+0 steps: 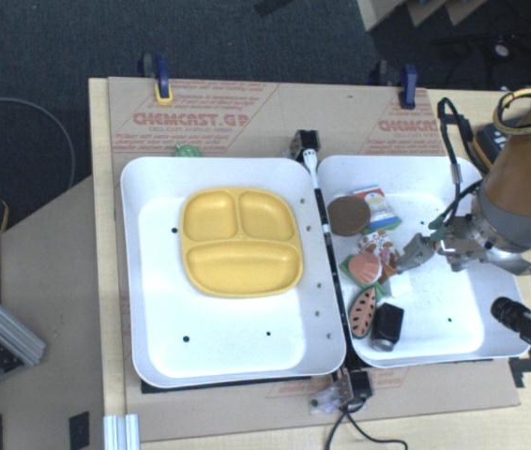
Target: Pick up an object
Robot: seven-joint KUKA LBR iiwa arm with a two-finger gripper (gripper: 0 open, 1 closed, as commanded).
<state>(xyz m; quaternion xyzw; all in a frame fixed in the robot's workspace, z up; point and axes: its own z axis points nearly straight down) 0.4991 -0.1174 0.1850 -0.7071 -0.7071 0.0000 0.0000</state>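
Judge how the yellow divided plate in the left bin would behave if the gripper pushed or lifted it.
The yellow divided plate looks moulded and stiff, so it would probably slide whole across the left bin. Lying flat and wide, it seems unlikely to roll or tip. Its low rim may be hard to pinch.

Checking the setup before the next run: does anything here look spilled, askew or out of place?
Nothing stands out. The yellow divided plate lies flat in the left bin. The small objects, including a brown disc and a black block, cluster loosely along the right bin's left side, all inside its rim.
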